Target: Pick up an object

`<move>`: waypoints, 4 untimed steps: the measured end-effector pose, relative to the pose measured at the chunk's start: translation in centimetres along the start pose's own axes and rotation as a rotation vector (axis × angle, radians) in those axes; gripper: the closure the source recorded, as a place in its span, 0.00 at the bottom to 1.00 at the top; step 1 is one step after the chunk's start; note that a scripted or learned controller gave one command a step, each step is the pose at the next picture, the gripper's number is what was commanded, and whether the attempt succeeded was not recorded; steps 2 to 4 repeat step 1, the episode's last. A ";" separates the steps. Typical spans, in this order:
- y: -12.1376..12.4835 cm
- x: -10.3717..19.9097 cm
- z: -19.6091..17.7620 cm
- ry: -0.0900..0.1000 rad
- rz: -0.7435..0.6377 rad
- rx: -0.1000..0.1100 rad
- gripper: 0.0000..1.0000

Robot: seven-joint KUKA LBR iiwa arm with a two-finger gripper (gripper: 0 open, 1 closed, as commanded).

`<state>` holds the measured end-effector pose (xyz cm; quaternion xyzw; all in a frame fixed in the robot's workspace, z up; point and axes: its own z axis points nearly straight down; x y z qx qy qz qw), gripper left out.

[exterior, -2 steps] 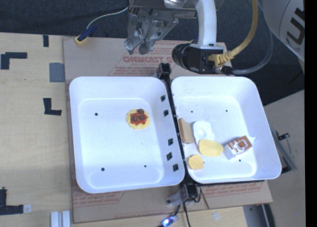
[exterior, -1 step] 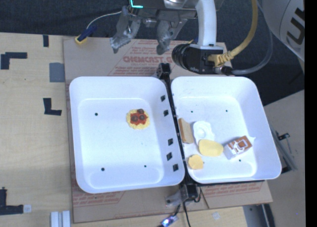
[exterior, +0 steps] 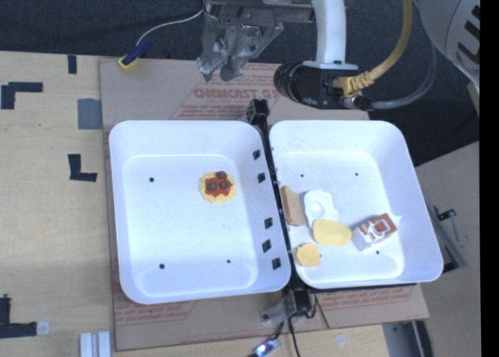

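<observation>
One toy pizza (exterior: 217,187) sits alone in the left bin (exterior: 132,192).
Your gripper (exterior: 221,67) hangs at 12 o'clock, grasping nothing; finger gap cannot be judged. Descending off-centre risks nudging it aside.

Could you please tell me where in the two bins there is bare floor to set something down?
The left bin is bare all around the small pizza toy. The right bin is bare along its far half. Its near half is crowded: bread slice, fried egg, yellow pieces, small carton.
</observation>
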<state>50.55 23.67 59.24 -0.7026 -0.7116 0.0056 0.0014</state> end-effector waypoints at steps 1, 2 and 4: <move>0.0 0.0 0.0 0.000 0.000 0.001 0.00; 0.0 0.0 0.0 0.000 0.000 0.001 0.00; 0.0 0.0 0.0 0.000 0.000 0.001 0.00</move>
